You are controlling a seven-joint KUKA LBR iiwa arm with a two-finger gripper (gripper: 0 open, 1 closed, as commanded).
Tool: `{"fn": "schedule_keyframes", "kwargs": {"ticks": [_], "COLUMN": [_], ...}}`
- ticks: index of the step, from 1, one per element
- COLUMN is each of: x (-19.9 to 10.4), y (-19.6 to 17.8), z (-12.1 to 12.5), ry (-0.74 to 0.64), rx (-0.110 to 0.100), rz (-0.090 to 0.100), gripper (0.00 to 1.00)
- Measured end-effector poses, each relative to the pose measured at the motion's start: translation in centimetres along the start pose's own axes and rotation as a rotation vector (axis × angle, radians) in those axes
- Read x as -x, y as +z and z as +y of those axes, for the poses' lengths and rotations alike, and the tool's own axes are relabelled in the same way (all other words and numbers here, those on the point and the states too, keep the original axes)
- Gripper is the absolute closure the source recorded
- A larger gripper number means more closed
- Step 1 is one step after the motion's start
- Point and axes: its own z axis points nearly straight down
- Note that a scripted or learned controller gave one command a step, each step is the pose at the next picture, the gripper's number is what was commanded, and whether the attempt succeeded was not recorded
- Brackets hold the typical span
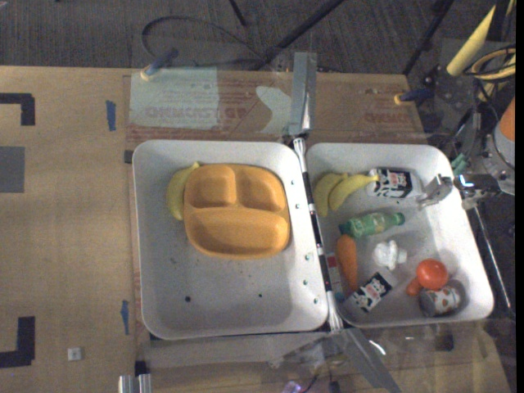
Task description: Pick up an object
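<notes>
We see two white bins side by side: the left bin carries an orange tray lying over part of a banana, and the right bin holds the loose clutter that suits a picking run. There we count a pair of bananas by the divider, a milk carton just beside them, a green bottle below, a carrot along the left wall, a second carton near the front, a white scrap in the middle, a red piece and a can in the front right corner. We judge that the goods lie scattered and mostly apart so that a pincer can come down on one without fouling its neighbours. The gripper stands at the far right rim of the right bin, over bare floor, and nothing shows between its fingers; whether they are spread or closed we cannot tell at this size. No one object is yet singled out: the nearest is the milk carton, just to its left, with the green bottle a little further down and left, while the can and red piece lie well apart toward the front.
</notes>
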Motion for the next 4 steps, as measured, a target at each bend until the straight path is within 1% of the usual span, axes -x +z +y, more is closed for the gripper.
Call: {"fn": "schedule_keyframes", "kwargs": {"ticks": [1,2,3,4], "x": [-1.7,-3.3,-9.8,-9.7], "y": [10.9,10.9,10.9,9.7], "z": [2.3,-3.1,1.8,2.0], "ry": [-0.055,-0.121,-0.345,-0.341], "rx": [0.006,0.004,0.009,0.017], "rz": [-0.003,0.000,-0.004,-0.007], "gripper": [0.00,0.00,0.00,1.00]}}
